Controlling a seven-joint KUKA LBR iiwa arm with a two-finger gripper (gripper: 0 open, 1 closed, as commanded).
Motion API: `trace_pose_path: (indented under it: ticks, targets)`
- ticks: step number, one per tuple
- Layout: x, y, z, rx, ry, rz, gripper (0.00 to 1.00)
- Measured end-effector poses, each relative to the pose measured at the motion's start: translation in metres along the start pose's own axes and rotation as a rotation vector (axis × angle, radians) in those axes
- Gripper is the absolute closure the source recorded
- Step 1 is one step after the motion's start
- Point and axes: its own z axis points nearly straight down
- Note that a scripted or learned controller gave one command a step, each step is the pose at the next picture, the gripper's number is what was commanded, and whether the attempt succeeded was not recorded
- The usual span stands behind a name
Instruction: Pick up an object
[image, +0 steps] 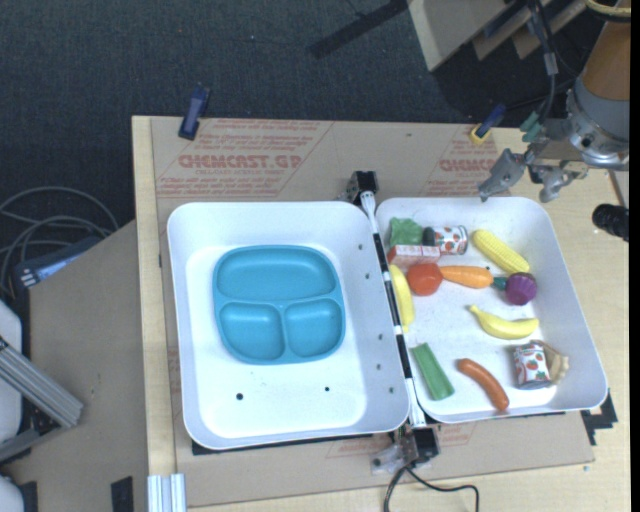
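- Camera view, looking down at a slant on bench w/ two white bins side by side.
- Left bin (190, 300): holds a blue divided tray (278, 302), three compartments, lying flat near bin centre.
- Right bin (570, 330): holds all the small items.
- Back row: green leafy toy (405, 231), just beside it a small can w/ red-white label (450, 239), then a yellow banana (500, 250) lying diagonal.
- Mid row: red tomato (424, 279) touching an orange carrot (466, 276); purple round item (520, 288) at carrot's right end.
- Along left wall of right bin: a yellow piece (401, 295), upright along the divider.
- Second banana (504, 323) lies below the purple item, apart from it.
- Front row: green strip (433, 369), orange-red sausage-shaped toy (484, 384), and a small box w/ red print (534, 364) near front right corner.
- Gripper (527, 177): above back right rim of right bin, over the bench edge, well apart from every item. Fingers appear spread apart, nothing between them.
- Arm's grey wrist comes in from upper right.
- Blue clip (192, 113) at back left of bench; another blue clip (487, 125) at back right.
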Motion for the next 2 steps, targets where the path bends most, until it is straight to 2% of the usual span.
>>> trace_pose_path:
  ticks: [1,2]
  targets:
    - [-0.071,-0.029,0.12,0.005,0.0,0.002,0.0]
    - [-0.063,-0.054,0.195,0.003,0.001,0.0,0.0]
